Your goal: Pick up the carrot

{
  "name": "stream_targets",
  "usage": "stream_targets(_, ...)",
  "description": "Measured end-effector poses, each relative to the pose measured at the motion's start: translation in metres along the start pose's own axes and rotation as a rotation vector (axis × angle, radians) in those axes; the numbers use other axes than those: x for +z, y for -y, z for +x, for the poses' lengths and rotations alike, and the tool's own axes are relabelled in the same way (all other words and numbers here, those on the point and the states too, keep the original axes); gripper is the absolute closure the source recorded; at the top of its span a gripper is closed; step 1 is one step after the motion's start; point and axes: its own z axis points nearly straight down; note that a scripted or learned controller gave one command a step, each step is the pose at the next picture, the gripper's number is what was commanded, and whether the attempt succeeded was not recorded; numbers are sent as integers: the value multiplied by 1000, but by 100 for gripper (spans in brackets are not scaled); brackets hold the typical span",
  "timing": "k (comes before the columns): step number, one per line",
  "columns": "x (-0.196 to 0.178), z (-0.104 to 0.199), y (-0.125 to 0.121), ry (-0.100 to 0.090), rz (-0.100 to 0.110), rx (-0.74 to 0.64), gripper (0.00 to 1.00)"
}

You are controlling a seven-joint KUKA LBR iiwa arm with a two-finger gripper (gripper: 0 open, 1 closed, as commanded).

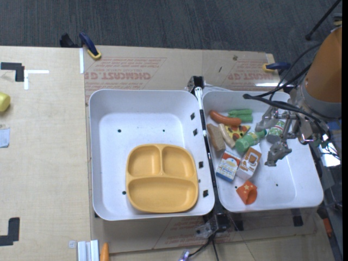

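Note:
In the right bin (304, 192), a long orange-red piece that I take for the carrot (224, 118) lies at the far left, with a green piece (241, 113) against its right end. My gripper (276, 148) hangs over the bin's right half, right of the pile of toy food and roughly 100 px from the carrot. Nothing shows held in it. Cables and the metal wrist hide part of the bin's far right.
Around the carrot lie a bread slice (216, 137), a pizza wedge (231, 134), a green bottle (247, 141), two small cartons (228, 166) and a stubby orange-red piece (247, 192). The left bin (109, 145) holds a yellow divided plate (162, 177).

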Motion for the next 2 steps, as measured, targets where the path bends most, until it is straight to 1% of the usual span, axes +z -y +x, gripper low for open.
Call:
stream_targets(1, 70, -25, -67, 0, -1, 30, 0)
stream_targets(2, 70, -82, -48, 0, 2, 479, 0)
